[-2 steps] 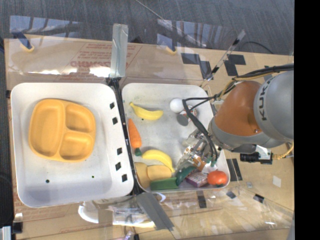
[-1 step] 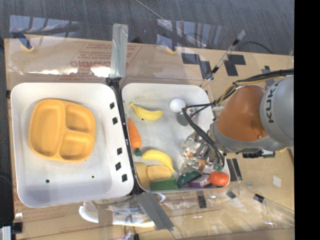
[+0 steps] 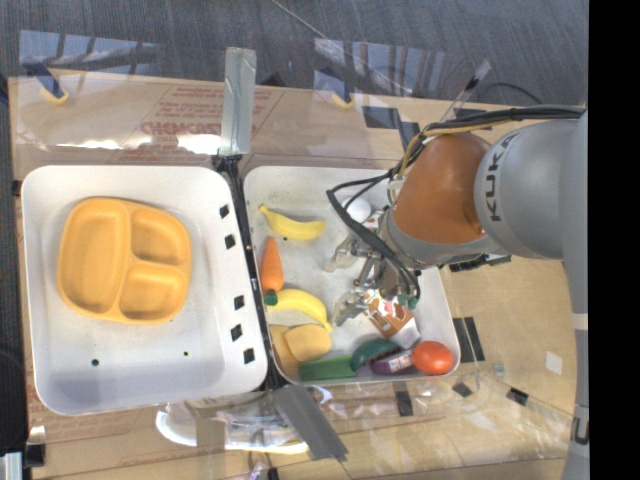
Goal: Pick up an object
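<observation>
A yellow three-compartment plastic tray (image 3: 124,259) lies in the left shallow white bin (image 3: 40,298). In the right white bin (image 3: 300,176), right of that tray: two yellow toy bananas (image 3: 292,226), an orange carrot (image 3: 271,265), a green cucumber (image 3: 327,368), a red tomato (image 3: 432,357). The gripper (image 3: 348,283), fingers spread and pinching nothing, hovers beside a small orange-and-white packet (image 3: 389,315), right of the tray.

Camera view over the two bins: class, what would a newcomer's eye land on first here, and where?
The grey arm with its orange band looms over the right white bin, its gripper low among toy foods. In the left white bin lies a yellow three-compartment plastic tray. A red toy tomato sits in the right bin's near corner.
</observation>
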Robot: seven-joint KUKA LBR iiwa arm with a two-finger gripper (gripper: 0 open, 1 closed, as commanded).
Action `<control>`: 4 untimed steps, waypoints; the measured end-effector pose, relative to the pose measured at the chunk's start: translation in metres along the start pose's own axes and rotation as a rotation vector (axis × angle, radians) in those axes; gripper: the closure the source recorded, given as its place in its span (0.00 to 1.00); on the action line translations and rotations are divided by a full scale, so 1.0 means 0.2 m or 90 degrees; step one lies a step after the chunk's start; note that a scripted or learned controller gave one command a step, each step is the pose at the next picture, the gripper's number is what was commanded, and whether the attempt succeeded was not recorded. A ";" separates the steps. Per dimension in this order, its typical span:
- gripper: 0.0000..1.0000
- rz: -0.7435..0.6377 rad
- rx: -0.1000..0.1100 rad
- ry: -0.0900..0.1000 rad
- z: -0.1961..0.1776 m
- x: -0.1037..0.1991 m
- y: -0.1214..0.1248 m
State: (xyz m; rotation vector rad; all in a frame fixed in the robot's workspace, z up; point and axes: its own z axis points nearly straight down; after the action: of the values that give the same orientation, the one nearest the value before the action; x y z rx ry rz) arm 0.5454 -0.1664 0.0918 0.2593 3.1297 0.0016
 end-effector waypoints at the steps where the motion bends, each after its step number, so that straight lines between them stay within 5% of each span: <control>1: 0.00 -0.020 0.001 -0.013 -0.02 0.27 -0.24; 2: 0.00 -0.056 0.000 -0.006 -0.01 0.23 -0.25; 3: 1.00 -0.060 0.001 -0.007 -0.06 0.22 -0.24; 4: 1.00 0.201 0.000 0.001 0.01 0.05 0.14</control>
State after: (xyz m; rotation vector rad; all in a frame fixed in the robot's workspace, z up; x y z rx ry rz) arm 0.5405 -0.1368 0.0906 0.7488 3.0523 0.0026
